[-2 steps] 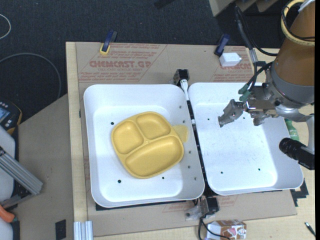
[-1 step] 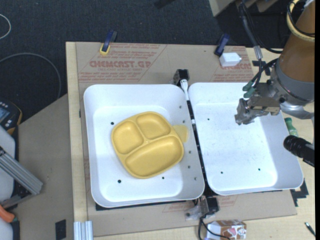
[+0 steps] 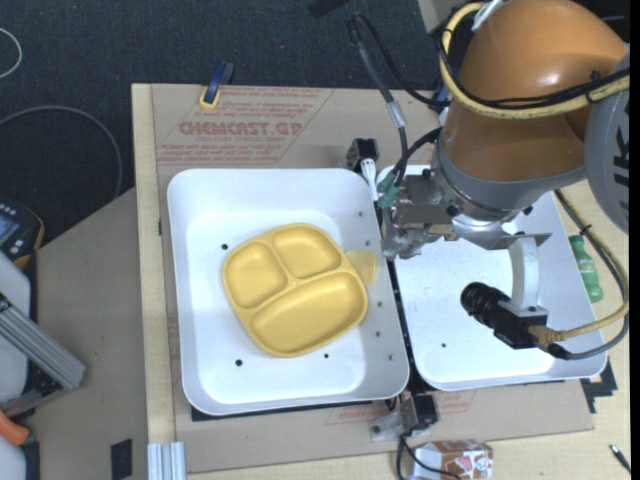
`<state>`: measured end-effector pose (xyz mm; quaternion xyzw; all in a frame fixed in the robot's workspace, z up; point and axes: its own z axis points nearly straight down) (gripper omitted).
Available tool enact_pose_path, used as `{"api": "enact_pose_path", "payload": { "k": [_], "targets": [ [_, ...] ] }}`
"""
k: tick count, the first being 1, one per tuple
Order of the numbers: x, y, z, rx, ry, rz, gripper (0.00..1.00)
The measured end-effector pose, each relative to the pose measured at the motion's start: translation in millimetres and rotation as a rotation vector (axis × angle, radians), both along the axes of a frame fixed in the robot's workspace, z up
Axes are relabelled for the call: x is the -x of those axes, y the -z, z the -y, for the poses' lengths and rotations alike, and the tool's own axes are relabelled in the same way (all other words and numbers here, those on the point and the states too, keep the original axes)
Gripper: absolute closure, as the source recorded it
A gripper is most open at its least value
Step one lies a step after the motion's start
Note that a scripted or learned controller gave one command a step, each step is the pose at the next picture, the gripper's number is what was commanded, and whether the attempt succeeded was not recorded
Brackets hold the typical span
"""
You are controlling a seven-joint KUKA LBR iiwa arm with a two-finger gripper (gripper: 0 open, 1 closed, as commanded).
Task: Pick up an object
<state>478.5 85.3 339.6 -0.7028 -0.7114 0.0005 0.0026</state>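
- A yellow divided plate lies in the left bin, toward its right wall.
- The claw hangs over the bins' shared edge; its state cannot be told.

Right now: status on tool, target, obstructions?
Tool low over the divide between the bins, finger state unreadable. Yellow divided plate flat in left bin, its handle tab by the tool, not gripped. Green object at right bin's far edge.
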Motion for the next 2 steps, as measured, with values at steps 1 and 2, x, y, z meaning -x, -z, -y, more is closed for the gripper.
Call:
{"api": "enact_pose_path", "payload": {
  "k": [1, 2],
  "targets": [
    [-1.4, -22.9, 67.2, 0.005, 0.019, 0.009, 1.00],
    [-1.0, -71.4, -27.7, -0.001, 0.001, 0.011, 1.00]
  ]
}}
